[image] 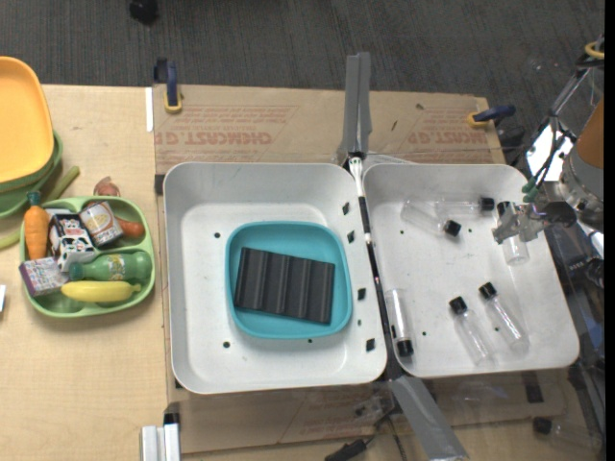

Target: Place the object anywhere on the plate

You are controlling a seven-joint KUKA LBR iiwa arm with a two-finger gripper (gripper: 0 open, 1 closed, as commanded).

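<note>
In the camera view, you see the gripper (511, 225) over the upper right part of the right bin (423, 339); whether it is spread or pinching cannot be told. Clear vials lie in that bin: one (517, 248) just below the gripper, two (503, 312) near the lower right, another (399, 322) along the left wall. The teal plate (242, 257) sits in the left bin (192, 286), bearing a dark ridged block (284, 283).
</note>
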